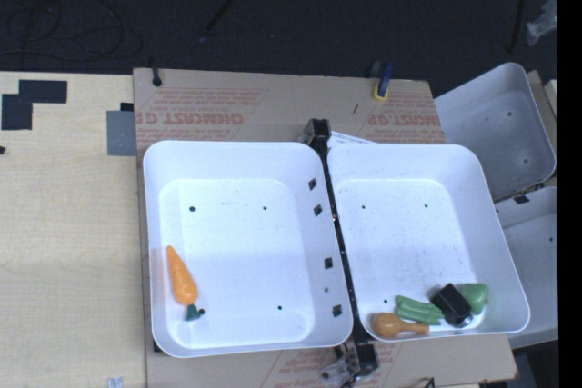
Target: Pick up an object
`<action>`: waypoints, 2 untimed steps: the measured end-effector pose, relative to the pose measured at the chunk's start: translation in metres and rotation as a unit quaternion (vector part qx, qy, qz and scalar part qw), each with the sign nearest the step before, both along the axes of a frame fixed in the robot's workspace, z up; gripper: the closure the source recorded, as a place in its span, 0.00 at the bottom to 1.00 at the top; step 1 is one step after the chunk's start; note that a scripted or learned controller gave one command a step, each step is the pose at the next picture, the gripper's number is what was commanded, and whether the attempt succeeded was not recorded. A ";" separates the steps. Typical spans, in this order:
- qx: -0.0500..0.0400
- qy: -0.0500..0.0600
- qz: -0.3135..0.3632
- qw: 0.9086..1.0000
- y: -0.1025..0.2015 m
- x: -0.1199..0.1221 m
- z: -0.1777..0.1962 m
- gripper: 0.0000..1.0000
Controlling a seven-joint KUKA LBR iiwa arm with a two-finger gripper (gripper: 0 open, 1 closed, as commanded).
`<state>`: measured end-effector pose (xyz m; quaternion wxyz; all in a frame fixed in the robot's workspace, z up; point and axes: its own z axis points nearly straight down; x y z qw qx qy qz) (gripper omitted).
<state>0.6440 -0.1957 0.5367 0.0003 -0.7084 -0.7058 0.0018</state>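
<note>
Near edge, right bin (509, 286): four items bunched in near-right corner: orange gourd (397, 325), green pod (418, 311), black block (452, 303), green lump (475, 295), one of each, touching or overlapping. Left bin (150, 223): one carrot (181, 277) by left wall, long axis near-to-far, leaf end nearest. Two bins. Arm reaches from right, so cluster likely closer. Claw state: cannot tell.

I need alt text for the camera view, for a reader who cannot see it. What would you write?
Two shallow white bins sit side by side on cardboard: the left bin holds an orange toy carrot near its left wall. The right bin holds a green item, a black block and an orange-tan piece at its near edge.
</note>
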 end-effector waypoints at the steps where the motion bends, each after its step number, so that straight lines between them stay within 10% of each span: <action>1: 0.000 0.001 0.005 1.000 0.005 0.001 0.010 1.00; 2: 0.002 0.001 0.003 1.000 0.045 0.000 0.000 1.00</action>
